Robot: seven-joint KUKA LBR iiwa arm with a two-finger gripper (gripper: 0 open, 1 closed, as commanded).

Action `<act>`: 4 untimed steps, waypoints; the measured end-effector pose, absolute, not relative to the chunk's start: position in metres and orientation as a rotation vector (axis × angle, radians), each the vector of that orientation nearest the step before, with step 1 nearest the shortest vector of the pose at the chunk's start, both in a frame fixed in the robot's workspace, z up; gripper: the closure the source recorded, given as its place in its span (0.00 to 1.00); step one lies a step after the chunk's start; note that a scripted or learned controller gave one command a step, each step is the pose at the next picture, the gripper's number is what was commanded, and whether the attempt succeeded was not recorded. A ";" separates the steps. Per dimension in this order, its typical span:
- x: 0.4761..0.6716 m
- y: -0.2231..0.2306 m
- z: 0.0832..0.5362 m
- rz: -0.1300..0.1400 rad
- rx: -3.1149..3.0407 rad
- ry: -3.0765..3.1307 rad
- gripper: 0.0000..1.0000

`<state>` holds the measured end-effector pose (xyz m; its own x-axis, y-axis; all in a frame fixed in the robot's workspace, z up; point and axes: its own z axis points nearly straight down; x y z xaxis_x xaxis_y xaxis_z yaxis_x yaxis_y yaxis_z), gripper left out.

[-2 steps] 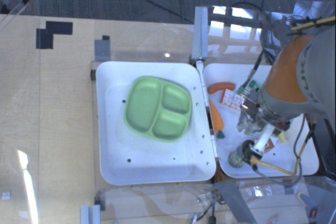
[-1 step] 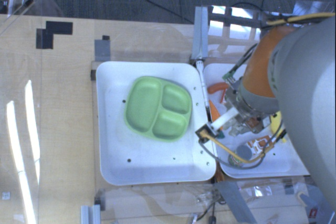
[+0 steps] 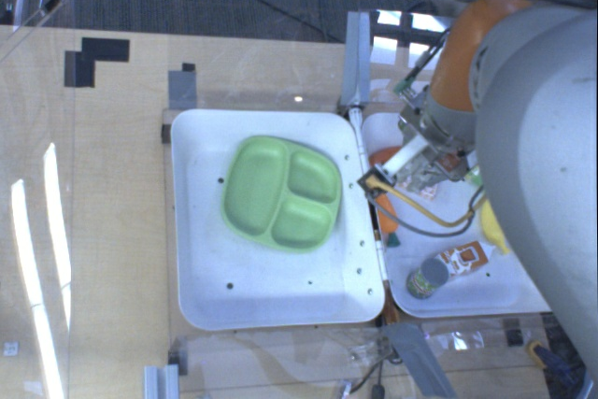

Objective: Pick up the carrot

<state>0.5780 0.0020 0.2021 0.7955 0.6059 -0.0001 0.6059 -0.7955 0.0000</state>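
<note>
The carrot (image 3: 386,218) is an orange piece with a small green end. It lies against the left wall of the right bin (image 3: 486,299), partly hidden by the robot's own hardware. My gripper (image 3: 428,175) hangs over the upper left part of that bin, just right of and above the carrot. The wrist and the big grey arm cover it from above, and nothing shows between its fingers.
A green divided plate (image 3: 282,192) sits in the left bin (image 3: 271,299). The right bin also holds a small can (image 3: 428,278), a brown packet (image 3: 464,257), a yellow fruit (image 3: 492,226), an orange-red thing (image 3: 385,152) and a white object (image 3: 381,128). The arm hides the bin's right side.
</note>
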 end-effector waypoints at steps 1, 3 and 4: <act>0.521 0.015 0.183 -0.003 3.107 0.474 1.00; 0.487 0.036 0.193 0.000 3.126 0.328 1.00; 0.487 0.040 0.195 -0.001 3.126 0.327 1.00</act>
